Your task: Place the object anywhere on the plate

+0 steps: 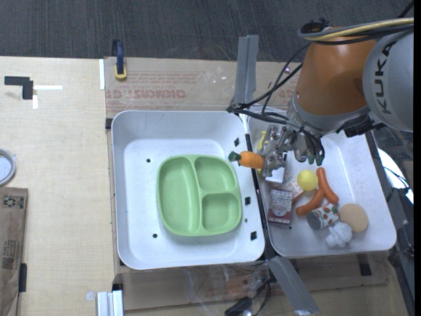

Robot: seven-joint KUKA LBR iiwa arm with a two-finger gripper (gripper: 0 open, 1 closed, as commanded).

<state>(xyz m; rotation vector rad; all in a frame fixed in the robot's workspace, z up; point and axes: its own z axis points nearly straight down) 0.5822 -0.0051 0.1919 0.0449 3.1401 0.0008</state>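
- Gripper [273, 151] low over the left part of the right bin [368, 239], under the arm's orange band [331, 68]; a toy carrot [249, 159] at its left tip, apparently pinched, fingers closed narrow around it.
- Carrot poised over the seam between the two bins, green top pointing left, just right of the plate's far right corner.
- Green three-part plate [197, 195] lying flat mid left bin [128, 196], white floor bare all around it.
- Crowded near the gripper in the right bin: small packet [281, 204], yellow ball [307, 179], two orange sausages [318, 191], grey can [317, 218], tan egg-like piece [354, 216], white crumpled item [339, 235].
- Bins touching side by side on a pale wooden bench [52, 170]; cardboard strip [158, 86] along the far edge, dark carpet [131, 12] beyond.
- Tape roll [5, 168] and brown bag [12, 239] at far left.
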